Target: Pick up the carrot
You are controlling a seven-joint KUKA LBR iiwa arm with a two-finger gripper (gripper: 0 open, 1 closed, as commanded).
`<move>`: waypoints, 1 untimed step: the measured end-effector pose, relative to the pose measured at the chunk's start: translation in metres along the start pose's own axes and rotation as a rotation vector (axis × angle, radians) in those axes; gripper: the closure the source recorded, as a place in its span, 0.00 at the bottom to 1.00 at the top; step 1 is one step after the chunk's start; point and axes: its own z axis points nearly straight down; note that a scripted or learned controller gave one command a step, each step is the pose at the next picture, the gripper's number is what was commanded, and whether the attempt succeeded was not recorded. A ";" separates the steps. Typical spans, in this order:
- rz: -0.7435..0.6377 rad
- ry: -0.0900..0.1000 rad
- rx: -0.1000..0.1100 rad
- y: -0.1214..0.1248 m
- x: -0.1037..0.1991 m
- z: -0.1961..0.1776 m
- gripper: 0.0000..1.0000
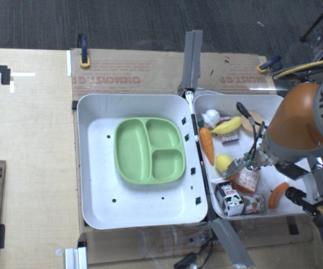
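Carrot (pixel 207 144) at right bin's left wall — likely light, stiff, smooth; grip mid-body — pincer (pixel 244 166) state unclear.

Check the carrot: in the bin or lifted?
In the bin. The carrot lies flat along the right bin's left wall, and the gripper is beside it.

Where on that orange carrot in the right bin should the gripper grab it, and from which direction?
Probably the thick upper half of the long orange carrot, coming straight down from above. It lies flat, lengthwise along the right white bin's left wall, so closing across its width suits best. The wall sits close on one side and the round yellow lemon near its thin tip crowds that end.
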 end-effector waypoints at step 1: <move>-0.148 0.012 0.019 0.035 -0.004 0.009 0.00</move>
